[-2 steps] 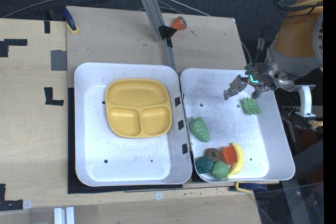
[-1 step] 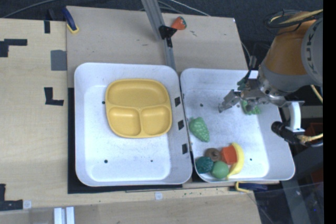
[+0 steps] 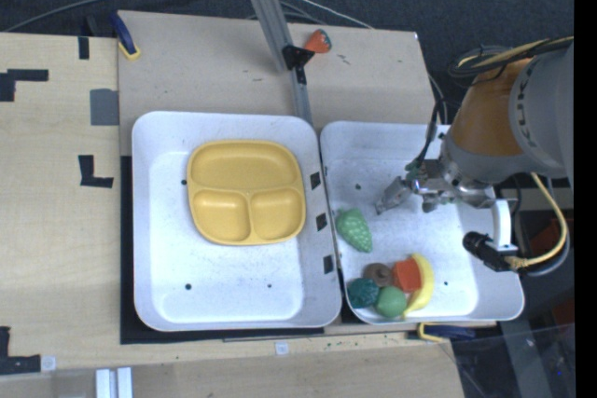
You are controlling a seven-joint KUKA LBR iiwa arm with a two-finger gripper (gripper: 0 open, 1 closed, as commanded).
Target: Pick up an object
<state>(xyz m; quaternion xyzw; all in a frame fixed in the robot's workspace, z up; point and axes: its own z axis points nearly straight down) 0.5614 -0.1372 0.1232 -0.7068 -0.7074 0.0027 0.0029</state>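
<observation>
Gripper (image 3: 392, 198) above right bin (image 3: 373, 144), near green toy (image 3: 354, 229); its opening impossible to tell; nothing visibly held

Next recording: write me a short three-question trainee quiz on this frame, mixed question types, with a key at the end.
1. True or false: the yellow divided plate lies in the right bin.
2. Multiple choice: the banana lies A) beside the red piece in the right bin's near corner, B) on the plate, C) on the bare bench outside the bins.
3. Fill in: the pale green fruit lies in the ____ bin, apart from the cluster, and the tool hovers just above and to the right of it in the camera view.

Key
1. False; it lies in the left bin.
2. A.
3. Right.
</observation>
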